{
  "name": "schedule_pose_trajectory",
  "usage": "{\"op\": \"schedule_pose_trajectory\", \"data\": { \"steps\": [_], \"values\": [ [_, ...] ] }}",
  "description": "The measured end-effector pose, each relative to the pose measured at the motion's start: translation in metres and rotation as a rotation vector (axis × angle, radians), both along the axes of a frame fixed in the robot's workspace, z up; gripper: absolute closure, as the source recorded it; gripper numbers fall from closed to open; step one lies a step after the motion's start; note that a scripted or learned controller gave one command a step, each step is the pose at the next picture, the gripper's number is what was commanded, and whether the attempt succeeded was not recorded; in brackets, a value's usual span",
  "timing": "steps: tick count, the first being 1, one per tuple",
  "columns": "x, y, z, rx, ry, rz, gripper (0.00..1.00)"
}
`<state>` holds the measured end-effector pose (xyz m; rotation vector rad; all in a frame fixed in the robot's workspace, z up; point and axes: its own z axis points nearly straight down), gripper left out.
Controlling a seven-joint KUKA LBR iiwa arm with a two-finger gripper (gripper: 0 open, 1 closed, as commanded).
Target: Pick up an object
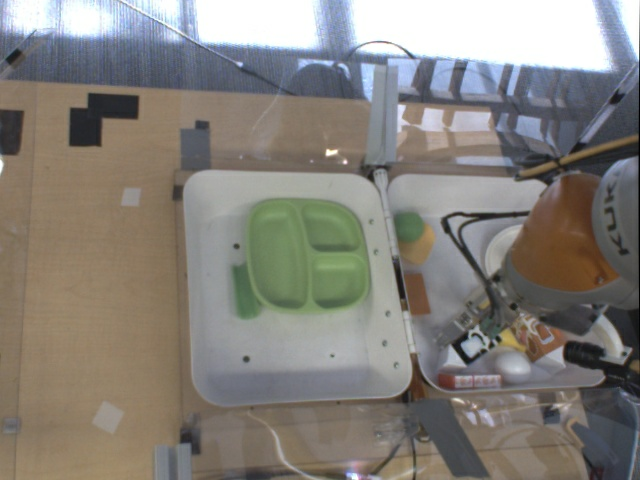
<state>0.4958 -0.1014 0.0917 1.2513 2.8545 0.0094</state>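
A divided tray point(305, 255) is lying in the left bin point(205, 358) with a small block point(245, 293) touching its left edge, while in the right bin point(432, 368) a ball point(408, 227) is sitting near the dividing wall, behind a flat card point(417, 294), a tube point(468, 379) and an egg point(513, 366) along the front.

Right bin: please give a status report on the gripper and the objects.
Gripper low in right bin, among clutter. White egg-shaped object and red marker beside it, not held. Green divided tray in left bin.
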Motion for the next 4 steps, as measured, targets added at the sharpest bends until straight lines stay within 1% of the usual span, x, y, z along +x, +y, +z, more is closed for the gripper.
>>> {"op": "schedule_pose_trajectory", "data": {
  "steps": [1,2,3,4],
  "values": [
    [0.105,-0.008,-0.002,0.003,0.009,-0.033,0.0],
    [0.02,-0.049,-0.001,0.002,0.009,-0.163,0.0],
    [0.055,0.009,-0.001,0.006,0.004,-0.142,0.0],
    [-0.003,-0.006,0.0,0.005,0.003,-0.206,0.0]
  ]
}}
